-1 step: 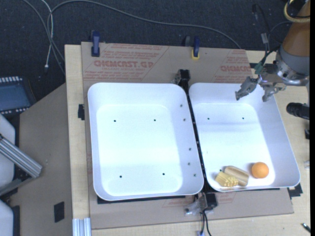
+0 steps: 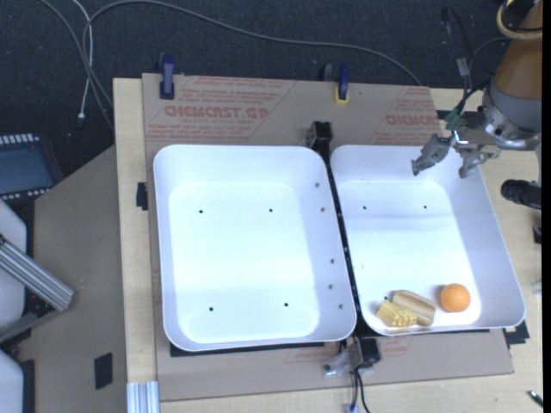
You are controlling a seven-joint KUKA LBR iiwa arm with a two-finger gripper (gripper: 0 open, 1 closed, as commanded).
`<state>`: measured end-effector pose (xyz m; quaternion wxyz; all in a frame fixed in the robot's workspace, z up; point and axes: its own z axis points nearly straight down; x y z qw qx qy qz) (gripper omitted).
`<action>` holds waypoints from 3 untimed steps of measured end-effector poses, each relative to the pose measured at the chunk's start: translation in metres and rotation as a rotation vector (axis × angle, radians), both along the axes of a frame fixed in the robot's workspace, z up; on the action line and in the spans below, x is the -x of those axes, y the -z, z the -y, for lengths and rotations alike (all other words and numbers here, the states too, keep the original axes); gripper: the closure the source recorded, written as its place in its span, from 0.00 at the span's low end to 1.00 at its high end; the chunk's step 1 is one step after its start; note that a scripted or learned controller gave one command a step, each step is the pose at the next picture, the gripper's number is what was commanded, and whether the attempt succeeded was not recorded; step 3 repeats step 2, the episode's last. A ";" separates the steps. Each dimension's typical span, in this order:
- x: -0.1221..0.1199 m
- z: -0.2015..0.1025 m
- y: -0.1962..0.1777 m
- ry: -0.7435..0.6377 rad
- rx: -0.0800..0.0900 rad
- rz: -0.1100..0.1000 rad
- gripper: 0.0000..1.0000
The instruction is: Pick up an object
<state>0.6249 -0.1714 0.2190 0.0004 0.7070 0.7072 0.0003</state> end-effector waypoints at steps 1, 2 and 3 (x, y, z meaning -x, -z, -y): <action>0.000 0.000 0.000 0.000 0.000 0.000 0.00; 0.000 0.000 0.000 0.000 0.000 0.000 0.00; 0.000 0.000 0.000 0.000 0.000 0.000 0.00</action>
